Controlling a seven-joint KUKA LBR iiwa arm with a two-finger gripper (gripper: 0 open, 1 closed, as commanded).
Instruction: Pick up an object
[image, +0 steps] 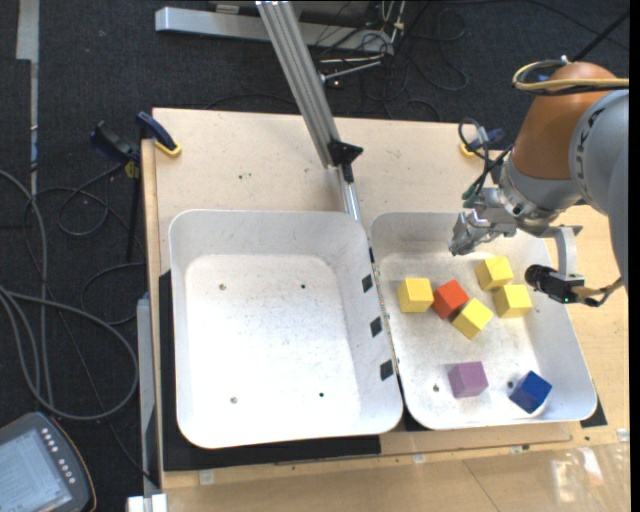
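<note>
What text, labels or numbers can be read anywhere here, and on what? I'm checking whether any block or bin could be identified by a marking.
No readable text.
The blocks, e.g. the orange block and blue block, have plain faces.
The black marks along the bin edges are too small to read.
The pendant screen is blurred.

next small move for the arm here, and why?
Probably shift the end effector toward the camera and lower it over the nearest yellow block. It hangs above bare floor at the far end of the right bin, with no block under it; the cluster of blocks lies just nearer the camera.
</note>
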